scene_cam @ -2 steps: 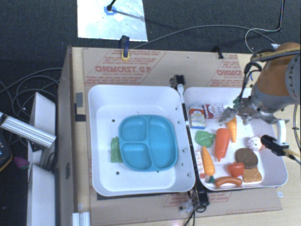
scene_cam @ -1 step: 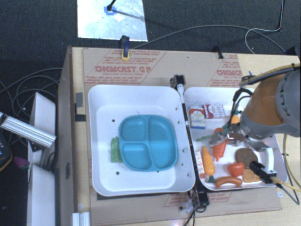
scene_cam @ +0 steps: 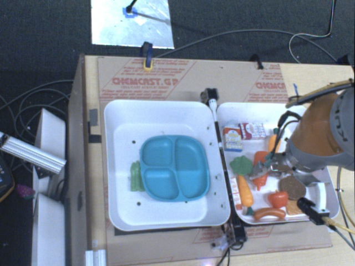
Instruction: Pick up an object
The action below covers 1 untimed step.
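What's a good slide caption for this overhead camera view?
KUKA arm's gripper lowered among toy foods in the right bin; blue divided plate sits in the left bin.

**One fixed camera, high and slanted**

Mounted above the bench (scene_cam: 183, 73), looking down at a slant. Set far enough back to take in both bins, the left bin (scene_cam: 125, 126) and the right bin (scene_cam: 233, 112), side by side, plus dark floor (scene_cam: 44, 26) beyond the far edge and clutter along the left. Faces so that the arm (scene_cam: 324, 132) enters from the right.
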Tool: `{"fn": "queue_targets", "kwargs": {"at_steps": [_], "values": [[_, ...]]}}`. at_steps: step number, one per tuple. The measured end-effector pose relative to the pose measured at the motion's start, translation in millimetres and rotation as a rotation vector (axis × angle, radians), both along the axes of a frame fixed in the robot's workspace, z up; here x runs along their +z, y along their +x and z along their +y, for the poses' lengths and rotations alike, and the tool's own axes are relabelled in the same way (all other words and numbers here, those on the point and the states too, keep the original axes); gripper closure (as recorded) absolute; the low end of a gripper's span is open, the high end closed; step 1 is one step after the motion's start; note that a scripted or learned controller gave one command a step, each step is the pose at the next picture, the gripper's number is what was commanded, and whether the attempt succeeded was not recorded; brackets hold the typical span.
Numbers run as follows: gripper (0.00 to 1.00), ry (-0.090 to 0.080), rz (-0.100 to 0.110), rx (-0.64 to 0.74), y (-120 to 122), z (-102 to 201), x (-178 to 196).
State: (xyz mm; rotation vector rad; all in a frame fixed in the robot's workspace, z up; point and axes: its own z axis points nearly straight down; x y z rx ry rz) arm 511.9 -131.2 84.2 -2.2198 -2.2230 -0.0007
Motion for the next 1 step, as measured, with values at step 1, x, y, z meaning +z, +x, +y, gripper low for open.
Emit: {"fn": "queue_targets", "kwargs": {"at_steps": [1], "values": [[1.0,0.001,-0.003,0.002,1.3,0.3,10.8]]}}
